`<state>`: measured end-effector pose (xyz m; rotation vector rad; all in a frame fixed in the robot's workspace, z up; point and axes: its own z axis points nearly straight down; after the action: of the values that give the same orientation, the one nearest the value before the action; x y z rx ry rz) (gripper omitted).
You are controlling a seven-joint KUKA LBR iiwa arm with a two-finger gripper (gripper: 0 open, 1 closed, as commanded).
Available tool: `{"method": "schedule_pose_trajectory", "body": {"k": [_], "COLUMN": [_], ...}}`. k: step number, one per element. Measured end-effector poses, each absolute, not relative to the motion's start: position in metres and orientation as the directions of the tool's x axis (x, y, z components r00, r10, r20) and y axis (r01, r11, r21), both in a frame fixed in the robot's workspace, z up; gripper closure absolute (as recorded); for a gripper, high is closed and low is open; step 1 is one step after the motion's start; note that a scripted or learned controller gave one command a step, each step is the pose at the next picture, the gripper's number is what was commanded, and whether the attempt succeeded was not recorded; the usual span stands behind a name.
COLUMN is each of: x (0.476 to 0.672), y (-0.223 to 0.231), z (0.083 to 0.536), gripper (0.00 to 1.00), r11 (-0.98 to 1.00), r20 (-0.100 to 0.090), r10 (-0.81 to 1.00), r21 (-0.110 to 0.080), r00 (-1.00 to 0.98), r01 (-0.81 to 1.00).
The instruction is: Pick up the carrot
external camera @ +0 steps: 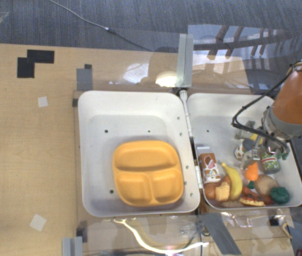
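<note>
Orange and stubby, the small carrot (252, 172) lies in the right-hand shallow white bin (211, 120), wedged among a heap of toy food along the bin's near wall. The grey arm's two-finger gripper (257, 152) hangs just above it, amid cables and metal parts; whether it is open or closed cannot be told from this slanted view, and nothing can be seen in its grasp. The carrot is crowded: a yellow banana (233, 178) lies just to its left, a tan potato-like lump (265, 184) touches it on the right, and a dark green broccoli floret (280, 194) sits beyond that. A descent slightly off line would likely land on a neighbour, or nudge the carrot deeper into the pile, and a grasp could catch two items at once. A small brown-and-white carton (208, 167) and crackers (223, 191) complete the heap. The left-hand white bin (97, 116) holds a yellow-orange divided plastic tray (148, 172).
</note>
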<state>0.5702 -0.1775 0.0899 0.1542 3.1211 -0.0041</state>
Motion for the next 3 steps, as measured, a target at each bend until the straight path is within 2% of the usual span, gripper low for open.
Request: {"method": "schedule_pose_trajectory", "body": {"k": [1, 2, 3], "x": [0.506, 0.510, 0.490], "y": [-0.166, -0.166, -0.115], "z": [0.090, 0.103, 0.150], "gripper": [0.00, 1.00, 1.00], "r11": [0.987, 0.988, 0.998], "r20": [-0.016, -0.025, -0.011], "r10": [0.161, 0.154, -0.060], "r21": [-0.001, -0.003, -0.001], "r00": [-0.987, -0.988, -0.998], "r01": [0.161, 0.154, -0.060]}}
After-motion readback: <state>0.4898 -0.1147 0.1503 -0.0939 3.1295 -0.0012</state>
